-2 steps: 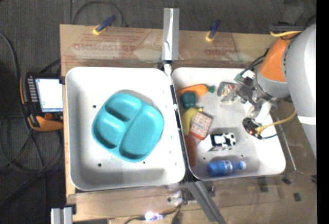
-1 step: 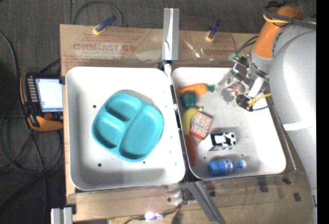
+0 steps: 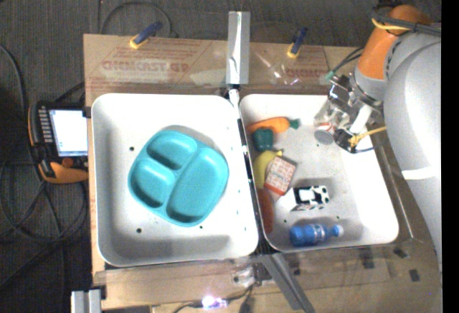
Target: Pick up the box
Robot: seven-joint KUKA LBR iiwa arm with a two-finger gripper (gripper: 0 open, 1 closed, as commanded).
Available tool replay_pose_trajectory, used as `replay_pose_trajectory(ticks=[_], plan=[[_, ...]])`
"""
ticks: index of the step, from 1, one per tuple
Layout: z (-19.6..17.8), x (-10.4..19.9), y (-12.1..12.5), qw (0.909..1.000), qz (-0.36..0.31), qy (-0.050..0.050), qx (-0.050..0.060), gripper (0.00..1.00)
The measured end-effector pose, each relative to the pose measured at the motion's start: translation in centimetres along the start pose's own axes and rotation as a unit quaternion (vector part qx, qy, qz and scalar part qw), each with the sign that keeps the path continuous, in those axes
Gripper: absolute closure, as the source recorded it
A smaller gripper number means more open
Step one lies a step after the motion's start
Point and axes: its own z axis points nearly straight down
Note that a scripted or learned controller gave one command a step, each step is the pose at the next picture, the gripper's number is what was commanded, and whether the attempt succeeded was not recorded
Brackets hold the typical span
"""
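The box (image 3: 280,175) is a small flat carton with an orange and pink print. It lies in the right bin (image 3: 373,193) left of centre, partly resting on a yellow toy (image 3: 265,160). My gripper (image 3: 336,125) hangs over the bin's upper right part, well to the right of the box and further back. It is apart from the box, and nothing shows in its grasp.
An orange carrot (image 3: 274,123) and a green piece (image 3: 262,138) lie behind the box. A black-and-white toy (image 3: 312,194) and a blue bottle (image 3: 314,233) lie in front of it. The left bin (image 3: 115,232) holds a teal divided plate (image 3: 179,175).
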Motion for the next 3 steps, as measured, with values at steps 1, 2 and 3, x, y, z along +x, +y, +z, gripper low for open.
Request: replay_pose_trajectory(ticks=[1,2,3], plan=[[0.04,0.07,-0.23,1.0,0.0,0.0,0.006,0.0],[-0.83,0.08,-0.17,1.0,-0.002,-0.002,0.002,1.0],[-0.82,0.2,-0.24,1.0,-0.002,-0.002,0.004,0.0]])
